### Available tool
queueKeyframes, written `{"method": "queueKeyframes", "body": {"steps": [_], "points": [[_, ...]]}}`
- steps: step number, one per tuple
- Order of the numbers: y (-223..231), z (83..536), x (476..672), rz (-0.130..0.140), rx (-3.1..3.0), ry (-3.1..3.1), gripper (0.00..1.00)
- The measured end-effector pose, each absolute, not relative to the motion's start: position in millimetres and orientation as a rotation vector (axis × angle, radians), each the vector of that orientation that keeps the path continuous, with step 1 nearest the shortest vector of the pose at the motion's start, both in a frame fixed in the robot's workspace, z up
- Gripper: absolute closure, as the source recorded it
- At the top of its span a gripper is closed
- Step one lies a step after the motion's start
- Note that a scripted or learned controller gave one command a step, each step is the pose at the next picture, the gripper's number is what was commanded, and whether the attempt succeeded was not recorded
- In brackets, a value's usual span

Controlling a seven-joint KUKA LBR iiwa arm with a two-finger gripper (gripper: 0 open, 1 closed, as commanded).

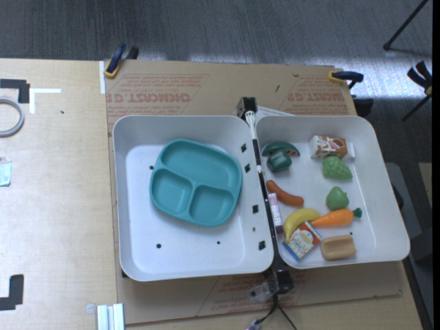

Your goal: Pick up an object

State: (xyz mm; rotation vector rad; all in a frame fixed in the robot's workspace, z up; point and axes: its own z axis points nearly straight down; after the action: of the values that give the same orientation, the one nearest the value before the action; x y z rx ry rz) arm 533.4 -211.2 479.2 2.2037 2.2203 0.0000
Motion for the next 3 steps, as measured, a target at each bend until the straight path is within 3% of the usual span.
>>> {"method": "queueKeyframes", "body": {"steps": [3], "points": [[-211,508,537.6,0.0,2.183,2.222,1.0]]}}
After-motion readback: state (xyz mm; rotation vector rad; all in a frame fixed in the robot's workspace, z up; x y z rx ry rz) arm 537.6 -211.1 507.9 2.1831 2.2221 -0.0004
